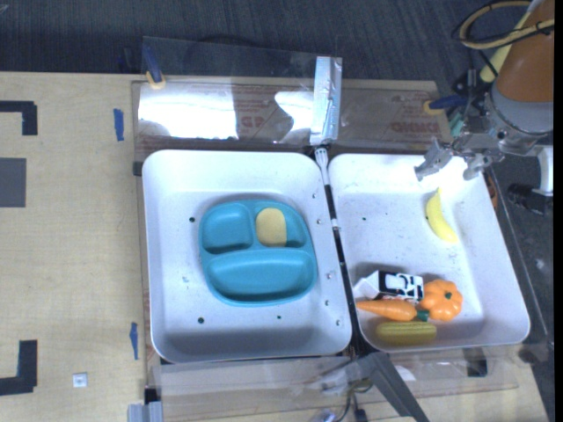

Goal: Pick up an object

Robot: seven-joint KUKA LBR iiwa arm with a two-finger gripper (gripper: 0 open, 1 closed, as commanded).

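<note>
One claw: I see my gripper (pixel 450 167) hovering over the far right corner of the right bin, its two fingers spread apart with nothing between them
Arm: the grey wrist with its orange band (pixel 528 76) comes in from the right edge, above the bin's far rim
Nearest object: a yellow banana (pixel 439 216) lies on the bin floor just below the gripper in my view, near the right wall, apart from the fingers
Right bin: the white bin (pixel 378 200) also holds a cluster along its near edge, well apart from the gripper
Cluster: an orange pumpkin (pixel 442 299) sits at the right of the group, touching or nearly touching a small black and white item (pixel 401 283) to its left; I cannot tell what that item is
Cluster, lower: an orange carrot (pixel 385 308) lies flat in front of the black and white item, and a yellow-green corn cob (pixel 405 331) lies along the near wall just below the carrot
Left bin: the second white bin (pixel 167 236) carries a blue divided plate (pixel 255 275) in its middle
Plate contents: a yellow rounded piece (pixel 272 227) rests in the plate's upper right compartment
Bench: a pale wooden surface (pixel 62 262) spreads to the left of the bins, with black corner marks on it
</note>
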